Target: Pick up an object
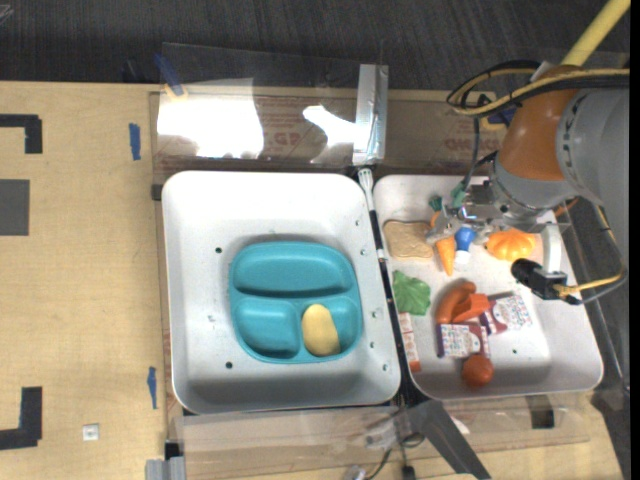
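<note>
Robotics lab: grey arm (590,148) with looped cables (490,88), blue tape marks (134,140) on plywood table (75,268), two white bins (190,268) of toy food.

The grey arm (600,143) comes in from the right edge in the upper right of the frame, its orange band (535,138) just left of the grey bulk. The wrist points down and leftward, ending in the hand (462,216) at right of centre. Cables loop above the band, and a black fitting juts lower right of the wrist
</note>
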### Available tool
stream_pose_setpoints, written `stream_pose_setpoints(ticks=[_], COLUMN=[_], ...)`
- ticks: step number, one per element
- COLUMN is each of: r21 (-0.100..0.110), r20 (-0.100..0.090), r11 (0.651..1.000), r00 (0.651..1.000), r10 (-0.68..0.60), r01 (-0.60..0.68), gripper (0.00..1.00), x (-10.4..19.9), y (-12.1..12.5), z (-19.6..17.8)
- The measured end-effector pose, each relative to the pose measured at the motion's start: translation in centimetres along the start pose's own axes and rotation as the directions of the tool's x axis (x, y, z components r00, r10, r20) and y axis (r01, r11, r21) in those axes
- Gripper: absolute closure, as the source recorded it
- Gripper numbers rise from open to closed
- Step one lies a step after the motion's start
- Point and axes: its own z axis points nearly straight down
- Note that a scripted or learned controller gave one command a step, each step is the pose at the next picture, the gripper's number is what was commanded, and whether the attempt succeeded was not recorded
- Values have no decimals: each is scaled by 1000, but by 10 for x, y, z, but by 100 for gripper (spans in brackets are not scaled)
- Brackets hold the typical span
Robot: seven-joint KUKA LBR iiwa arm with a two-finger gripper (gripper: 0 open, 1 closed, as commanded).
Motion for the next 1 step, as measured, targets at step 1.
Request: stream_pose_setpoints(ticks=[1], r21=[28], r20=[1], r11=[995], r00=[995], r10=[96], r01=[-96], gripper=[100], x=[57], y=[40], z=[-80])
